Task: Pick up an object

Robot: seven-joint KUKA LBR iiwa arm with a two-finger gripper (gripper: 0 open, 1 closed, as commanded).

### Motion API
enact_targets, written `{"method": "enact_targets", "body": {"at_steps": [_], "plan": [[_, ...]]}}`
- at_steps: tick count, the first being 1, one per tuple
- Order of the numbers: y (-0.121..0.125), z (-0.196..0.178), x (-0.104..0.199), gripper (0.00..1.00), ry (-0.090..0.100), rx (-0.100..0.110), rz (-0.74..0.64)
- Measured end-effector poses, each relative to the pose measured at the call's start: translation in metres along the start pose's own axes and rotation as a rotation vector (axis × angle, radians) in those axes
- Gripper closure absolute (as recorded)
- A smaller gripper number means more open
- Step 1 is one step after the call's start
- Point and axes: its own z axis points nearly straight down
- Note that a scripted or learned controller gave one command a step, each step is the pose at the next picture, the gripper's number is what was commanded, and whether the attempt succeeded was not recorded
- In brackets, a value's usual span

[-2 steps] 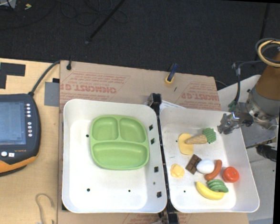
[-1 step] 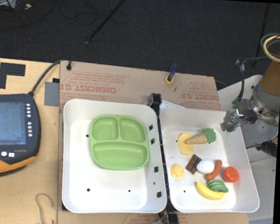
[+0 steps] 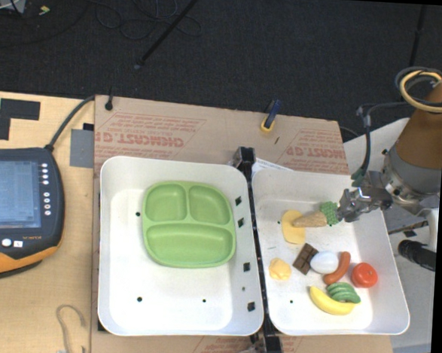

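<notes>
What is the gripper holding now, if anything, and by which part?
It cannot be told. The gripper is at the green end of the ice-cream cone toy in the right bin, but a grasp is not clear.

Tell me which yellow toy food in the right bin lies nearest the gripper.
The pale yellow cone-shaped piece with the green tip, just left of the gripper. The yellow banana and small yellow chunk lie farther toward the bin's front.

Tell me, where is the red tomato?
The round red tomato lies in the right white bin, near its right edge, beside the orange sausage and above the banana.
</notes>
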Motion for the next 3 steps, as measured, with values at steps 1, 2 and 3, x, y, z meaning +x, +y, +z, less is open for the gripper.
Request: {"method": "enact_targets", "body": {"at_steps": [1,2,3], "plan": [[-0.017,-0.003,0.054,1.0,0.001,0.0,-0.001],[-0.056,-0.005,0.1,1.0,0.001,0.001,0.0],[-0.061,-0.002,0.111,1.0,0.0,0.0,0.0]]}}
